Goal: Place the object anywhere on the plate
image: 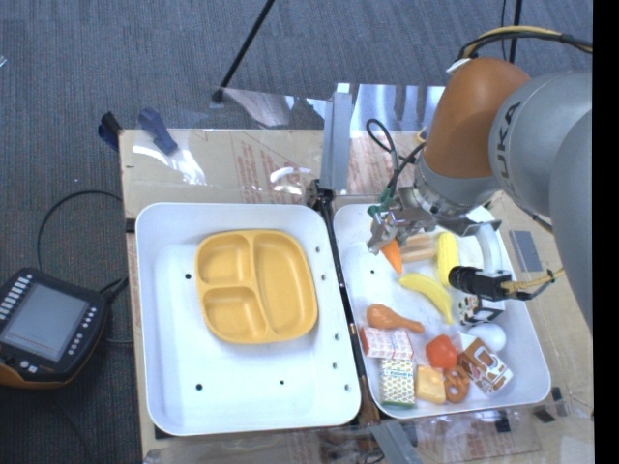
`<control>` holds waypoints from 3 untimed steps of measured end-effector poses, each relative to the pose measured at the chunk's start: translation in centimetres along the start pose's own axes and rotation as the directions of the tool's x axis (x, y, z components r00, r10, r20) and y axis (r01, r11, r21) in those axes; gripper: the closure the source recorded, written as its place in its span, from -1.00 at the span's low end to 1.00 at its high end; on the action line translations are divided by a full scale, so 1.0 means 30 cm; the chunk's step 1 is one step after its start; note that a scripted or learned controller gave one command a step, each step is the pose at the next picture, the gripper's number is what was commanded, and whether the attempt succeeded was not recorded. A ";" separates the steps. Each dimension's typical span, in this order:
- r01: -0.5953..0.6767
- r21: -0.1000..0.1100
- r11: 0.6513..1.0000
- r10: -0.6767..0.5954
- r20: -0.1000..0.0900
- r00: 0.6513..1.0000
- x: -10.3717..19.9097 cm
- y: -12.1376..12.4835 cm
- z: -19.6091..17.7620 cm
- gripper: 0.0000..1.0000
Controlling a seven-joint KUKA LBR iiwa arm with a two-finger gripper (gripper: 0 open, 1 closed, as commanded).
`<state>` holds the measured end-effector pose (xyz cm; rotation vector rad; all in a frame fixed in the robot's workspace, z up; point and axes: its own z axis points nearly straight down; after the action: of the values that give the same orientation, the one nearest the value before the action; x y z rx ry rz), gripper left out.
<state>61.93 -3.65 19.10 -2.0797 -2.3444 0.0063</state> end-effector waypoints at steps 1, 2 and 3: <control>0.104 -0.007 0.995 -0.104 0.003 0.995 -0.018 -0.089 -0.220 1.00; -0.049 -0.004 0.999 0.049 0.003 0.999 0.026 -0.108 -0.294 1.00; -0.005 0.009 1.000 0.005 0.000 1.000 -0.089 -0.148 0.042 1.00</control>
<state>57.84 -6.83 17.86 -2.0817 -2.3350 0.0171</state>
